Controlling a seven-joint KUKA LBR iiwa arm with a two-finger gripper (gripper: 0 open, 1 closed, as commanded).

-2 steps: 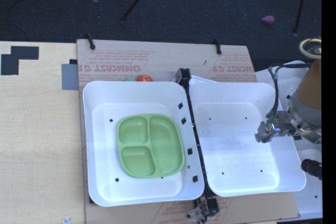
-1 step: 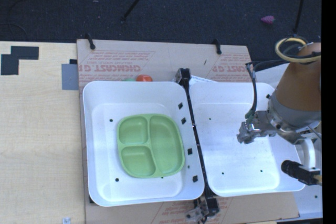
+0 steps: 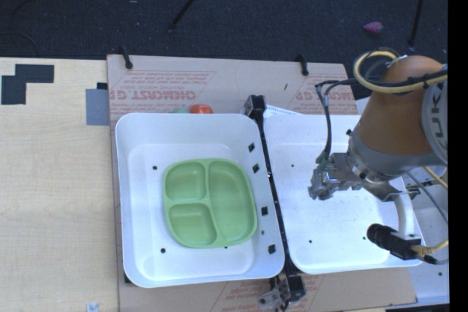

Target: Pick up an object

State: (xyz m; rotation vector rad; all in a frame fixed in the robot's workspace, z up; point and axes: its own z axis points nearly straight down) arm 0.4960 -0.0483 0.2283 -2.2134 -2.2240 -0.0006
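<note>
Gripper: hovering over right bin, finger state unclear.
Green tray: lying in left bin, room along walls.

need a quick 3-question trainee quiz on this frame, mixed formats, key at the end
1. True or false: the green divided plate lies in the left bin.
2. Multiple choice: where is the claw? A) over the left bin B) over the right bin C) over the bare wooden bench top
3. Fill in: the plate has ___ compartments.

Key: 1 true; 2 B; 3 three.
</note>
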